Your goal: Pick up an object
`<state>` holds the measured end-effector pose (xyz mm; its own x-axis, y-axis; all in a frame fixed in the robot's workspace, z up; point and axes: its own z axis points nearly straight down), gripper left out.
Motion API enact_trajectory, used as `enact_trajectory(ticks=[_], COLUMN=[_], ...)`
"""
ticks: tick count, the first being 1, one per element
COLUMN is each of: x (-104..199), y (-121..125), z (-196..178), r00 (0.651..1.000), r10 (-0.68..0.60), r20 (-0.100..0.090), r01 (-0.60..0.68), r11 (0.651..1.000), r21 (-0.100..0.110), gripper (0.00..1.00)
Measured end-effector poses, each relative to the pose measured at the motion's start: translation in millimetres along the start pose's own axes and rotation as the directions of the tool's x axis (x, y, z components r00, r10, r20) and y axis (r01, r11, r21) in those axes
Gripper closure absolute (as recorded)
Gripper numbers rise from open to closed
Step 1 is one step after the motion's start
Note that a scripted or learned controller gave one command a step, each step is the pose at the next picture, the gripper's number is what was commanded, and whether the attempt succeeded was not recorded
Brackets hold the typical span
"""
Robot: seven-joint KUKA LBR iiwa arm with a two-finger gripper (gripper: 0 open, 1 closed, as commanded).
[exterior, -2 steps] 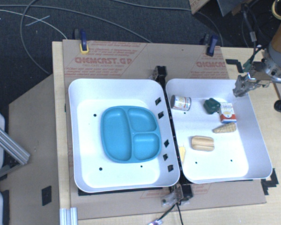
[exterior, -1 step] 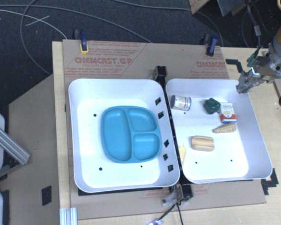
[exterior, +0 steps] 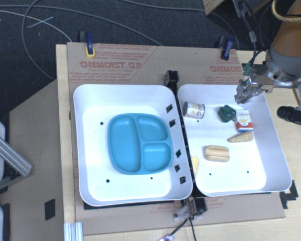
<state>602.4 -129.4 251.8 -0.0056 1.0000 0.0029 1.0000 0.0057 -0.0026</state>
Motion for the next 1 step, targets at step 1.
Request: enact_trajectory(ticks=[1], x=[57.9], y=[-15.0], z=[9.0], r00=[1.0], r10=[0.0], r20=[0.0], r01=[0.0], r11=[1.0], r21=[0.002], gripper=[1.0])
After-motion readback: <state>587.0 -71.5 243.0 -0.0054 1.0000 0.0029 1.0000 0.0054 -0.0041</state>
